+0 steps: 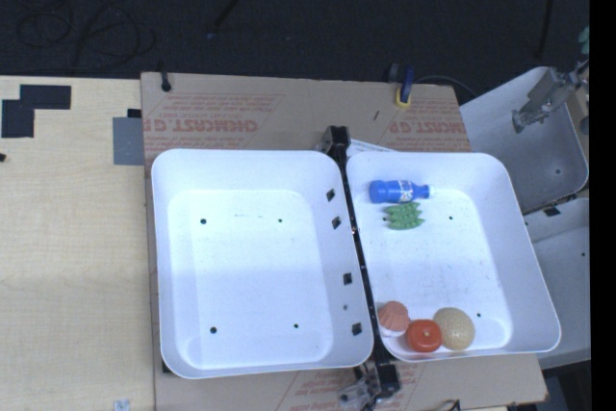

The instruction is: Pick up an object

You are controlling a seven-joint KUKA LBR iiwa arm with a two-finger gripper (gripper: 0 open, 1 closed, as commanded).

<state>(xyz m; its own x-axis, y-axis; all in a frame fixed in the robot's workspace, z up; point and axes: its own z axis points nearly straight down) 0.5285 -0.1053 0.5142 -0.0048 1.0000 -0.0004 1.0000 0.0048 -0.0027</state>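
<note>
Nothing lifted yet: blue bottle, green toy and three balls lie in right bin; claw state indiscernible.

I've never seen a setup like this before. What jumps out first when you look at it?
Two white bins sit side by side, and the small bright things all lie in the right bin. A blue bottle lies on its side near its far edge, with a green piece just in front. In its near corner a red ball sits between a pinkish piece and a tan ball.
</note>
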